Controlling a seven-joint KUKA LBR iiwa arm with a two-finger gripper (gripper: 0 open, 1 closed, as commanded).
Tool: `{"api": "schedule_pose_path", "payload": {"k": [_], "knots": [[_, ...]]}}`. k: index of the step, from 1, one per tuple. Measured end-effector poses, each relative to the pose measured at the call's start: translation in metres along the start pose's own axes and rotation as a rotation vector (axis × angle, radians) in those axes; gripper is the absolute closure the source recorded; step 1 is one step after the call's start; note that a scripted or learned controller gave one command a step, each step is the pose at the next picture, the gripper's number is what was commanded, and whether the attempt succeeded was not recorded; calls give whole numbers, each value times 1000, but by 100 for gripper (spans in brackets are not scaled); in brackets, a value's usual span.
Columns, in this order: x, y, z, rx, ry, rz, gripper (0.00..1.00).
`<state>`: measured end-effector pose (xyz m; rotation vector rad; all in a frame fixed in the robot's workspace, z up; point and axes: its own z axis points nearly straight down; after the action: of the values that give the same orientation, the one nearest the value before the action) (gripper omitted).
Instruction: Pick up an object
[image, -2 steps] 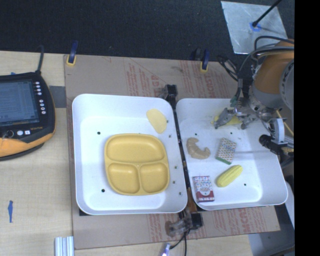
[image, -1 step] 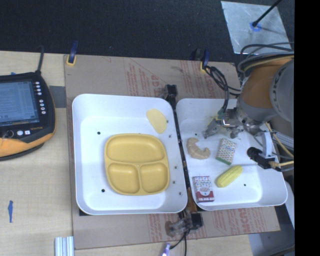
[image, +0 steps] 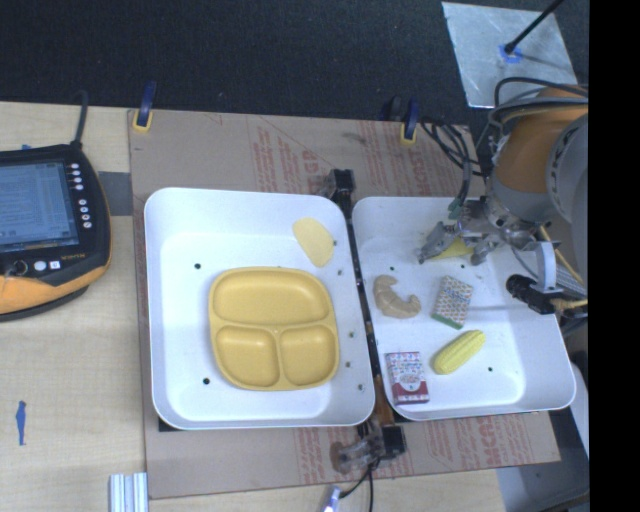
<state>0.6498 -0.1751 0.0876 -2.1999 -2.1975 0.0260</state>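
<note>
Bench, right bin (image: 530, 390): gripper (image: 457, 243) low at far side, fingers spread, straddling a yellow object (image: 453, 247); corn cob (image: 458, 352) nearby.

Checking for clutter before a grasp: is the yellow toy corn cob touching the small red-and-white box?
Apart. The camera view shows bare white bin floor between the corn cob and the box.

Even, bright overhead light washes the two white bins (image: 170, 300) nearly featureless; the yellow tray (image: 272, 327) casts only a faint shadow. The picture is slightly soft and grainy throughout.
</note>
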Motion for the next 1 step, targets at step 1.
{"api": "schedule_pose_path", "payload": {"k": [1], "knots": [[-31,5,-61,-34,-11,-3,0]]}}
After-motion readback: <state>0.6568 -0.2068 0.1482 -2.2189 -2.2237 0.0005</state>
